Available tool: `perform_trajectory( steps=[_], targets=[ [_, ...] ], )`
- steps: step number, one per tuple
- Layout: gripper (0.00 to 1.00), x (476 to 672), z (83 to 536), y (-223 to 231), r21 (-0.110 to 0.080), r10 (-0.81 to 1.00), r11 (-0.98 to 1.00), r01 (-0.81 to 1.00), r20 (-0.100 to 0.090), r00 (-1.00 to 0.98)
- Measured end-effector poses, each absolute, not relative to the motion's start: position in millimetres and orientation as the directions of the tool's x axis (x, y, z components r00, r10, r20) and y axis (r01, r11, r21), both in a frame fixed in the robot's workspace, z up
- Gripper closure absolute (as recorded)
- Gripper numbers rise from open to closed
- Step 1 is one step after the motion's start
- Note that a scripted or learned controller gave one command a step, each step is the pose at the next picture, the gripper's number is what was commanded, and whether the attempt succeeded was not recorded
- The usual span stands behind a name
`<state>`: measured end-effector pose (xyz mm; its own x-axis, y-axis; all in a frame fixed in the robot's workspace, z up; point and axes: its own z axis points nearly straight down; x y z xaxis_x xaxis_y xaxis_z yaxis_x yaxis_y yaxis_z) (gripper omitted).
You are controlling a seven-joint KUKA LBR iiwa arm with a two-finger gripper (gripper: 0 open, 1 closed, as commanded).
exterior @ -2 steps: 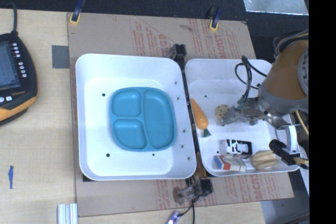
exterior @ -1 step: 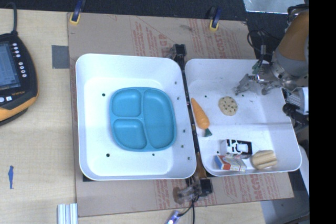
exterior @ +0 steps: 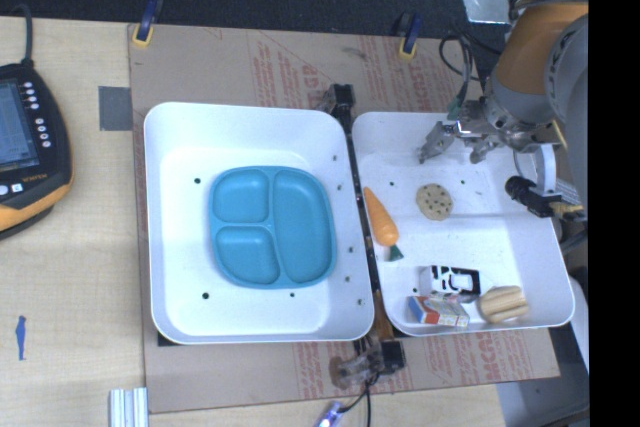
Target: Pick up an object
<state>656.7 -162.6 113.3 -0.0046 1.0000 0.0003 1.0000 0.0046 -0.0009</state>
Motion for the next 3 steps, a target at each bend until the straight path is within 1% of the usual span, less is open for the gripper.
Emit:
perform_trajectory(
  steps=[1, 2, 3],
  targets=[
    [0.0, 615.7, 91, -146, -0.004, 1.0, 0.003, 1.0, 0.0, -0.003],
    [1.0, 616.9, 103, -148, -0.002, 1.0, 0.005, 1.0, -0.001, -0.005],
    [0.0, 616.8, 103, -148, -0.002, 1.0, 0.005, 1.0, -0.001, -0.005]
  ],
)
